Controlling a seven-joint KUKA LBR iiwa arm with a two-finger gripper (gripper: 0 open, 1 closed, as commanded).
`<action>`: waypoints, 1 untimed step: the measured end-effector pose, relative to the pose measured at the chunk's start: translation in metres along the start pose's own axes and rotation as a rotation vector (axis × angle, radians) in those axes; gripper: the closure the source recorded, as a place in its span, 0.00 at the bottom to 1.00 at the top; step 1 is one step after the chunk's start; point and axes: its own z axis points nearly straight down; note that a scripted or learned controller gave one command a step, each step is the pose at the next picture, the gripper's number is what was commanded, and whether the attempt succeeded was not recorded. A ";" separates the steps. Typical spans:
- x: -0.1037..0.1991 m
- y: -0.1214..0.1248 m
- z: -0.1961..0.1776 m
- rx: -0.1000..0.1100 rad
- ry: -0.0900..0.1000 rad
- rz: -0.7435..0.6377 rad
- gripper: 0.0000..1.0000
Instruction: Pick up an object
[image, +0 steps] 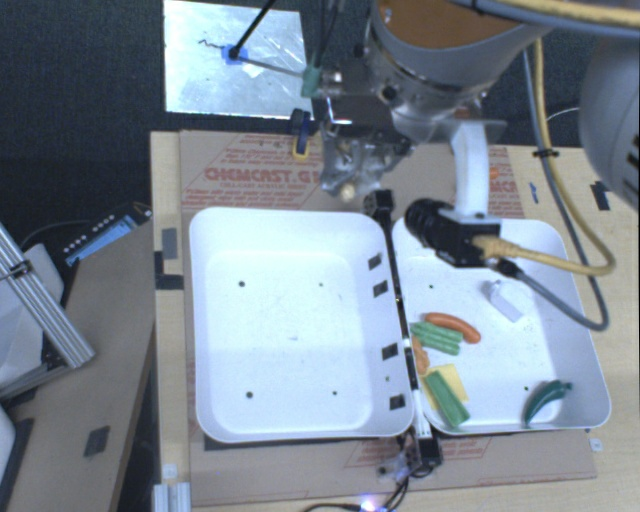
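Observation:
My gripper (347, 165) hangs high above the back edge of the bench, over the cardboard behind the seam between the two bins. It is seen from above, mostly as dark metal parts under the grey wrist. Objects lie in the right bin (592, 385): an orange-red sausage shape (456, 324), a green pod (435, 338), a small orange piece (421, 359), a yellow block (452, 379), a green stick (445, 399), a dark green curved piece (547, 398) and a pale grey block (504, 301). All of them lie well in front of the gripper.
The left bin (205, 300) stands beside the right one, joined at a seam with black clips (385, 290). A black camera unit with a yellow cable (452, 236) overhangs the right bin's back. A metal frame (40, 310) stands at far left.

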 end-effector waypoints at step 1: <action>0.021 -0.021 0.000 -0.001 0.000 0.002 1.00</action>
